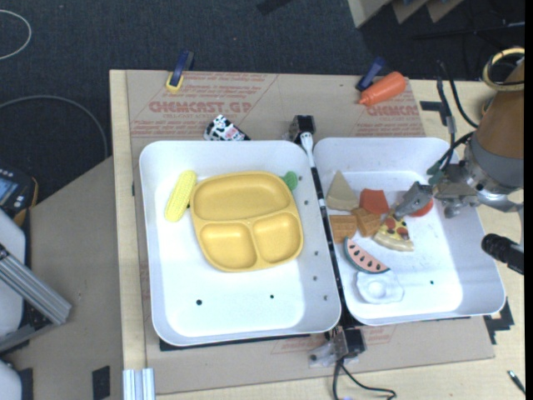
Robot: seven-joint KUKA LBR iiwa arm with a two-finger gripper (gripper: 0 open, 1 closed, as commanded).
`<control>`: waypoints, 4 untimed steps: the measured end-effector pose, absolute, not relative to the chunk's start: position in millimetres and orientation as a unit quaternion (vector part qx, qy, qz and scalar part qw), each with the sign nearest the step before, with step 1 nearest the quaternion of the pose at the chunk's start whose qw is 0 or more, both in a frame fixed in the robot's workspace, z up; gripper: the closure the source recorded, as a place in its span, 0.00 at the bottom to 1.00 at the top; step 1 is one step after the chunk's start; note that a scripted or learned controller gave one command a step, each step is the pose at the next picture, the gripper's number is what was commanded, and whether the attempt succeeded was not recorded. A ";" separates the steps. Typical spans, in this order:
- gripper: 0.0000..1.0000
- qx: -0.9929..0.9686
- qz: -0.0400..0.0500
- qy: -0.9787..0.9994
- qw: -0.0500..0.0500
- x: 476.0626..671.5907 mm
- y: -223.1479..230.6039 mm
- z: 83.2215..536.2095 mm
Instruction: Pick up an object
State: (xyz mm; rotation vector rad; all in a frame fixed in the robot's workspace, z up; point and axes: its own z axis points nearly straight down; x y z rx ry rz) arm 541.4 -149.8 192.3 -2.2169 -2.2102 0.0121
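Bench with two white bins, arm working over the right one.

Left bin [166,298]: a yellow divided plate [247,220] lies in the upper middle, with a corn cob [179,195] along its left edge and a small green piece [290,179] at its upper right corner. Right bin [466,294]: toy food is heaped on its left side, namely a tan wedge [340,192], a red block [372,200], a waffle piece [343,225], a pizza slice [394,237], a watermelon slice [366,257] and a fried egg [377,288] nearest the front. The gripper [408,205] reaches in from the right, its tip just above the pizza slice; I cannot tell its opening, and nothing is seen held.
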 end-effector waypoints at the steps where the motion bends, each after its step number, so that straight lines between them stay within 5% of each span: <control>1: 0.00 -0.707 0.000 -0.707 0.000 544.5 -149.6 199.2; 3: 0.00 -0.707 0.002 -0.707 0.004 538.7 -145.3 82.9; 4: 1.00 -0.707 0.000 -0.707 0.000 540.6 -146.1 97.0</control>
